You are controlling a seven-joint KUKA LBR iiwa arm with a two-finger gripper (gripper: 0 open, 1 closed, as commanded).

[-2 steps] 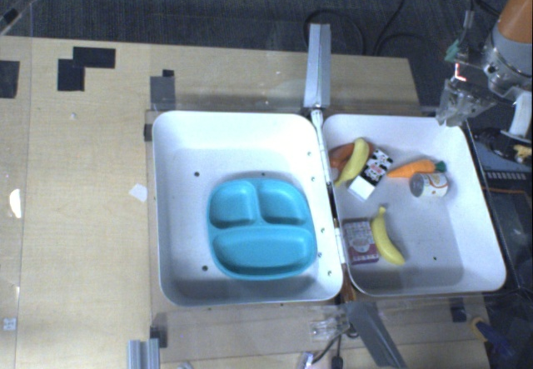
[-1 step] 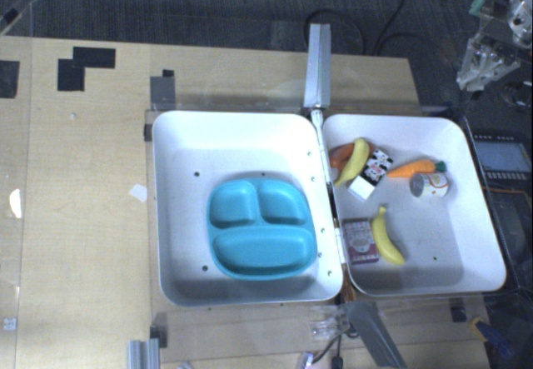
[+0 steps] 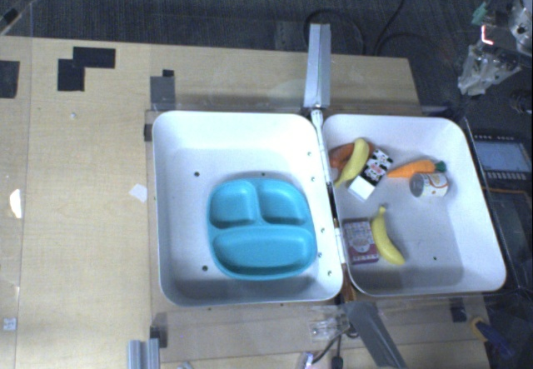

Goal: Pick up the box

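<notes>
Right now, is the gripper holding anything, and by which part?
Nothing is held. The gripper is off beyond the right bin; the box lies flat inside.

Box: small, flat, reddish printed top, right bin's near-left corner, just beside banana.

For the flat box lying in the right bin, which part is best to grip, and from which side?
Probably from above, across the short width of the box. It lies flat near the bin's left wall, and a banana lies against its right side, so a side approach looks blocked.
</notes>
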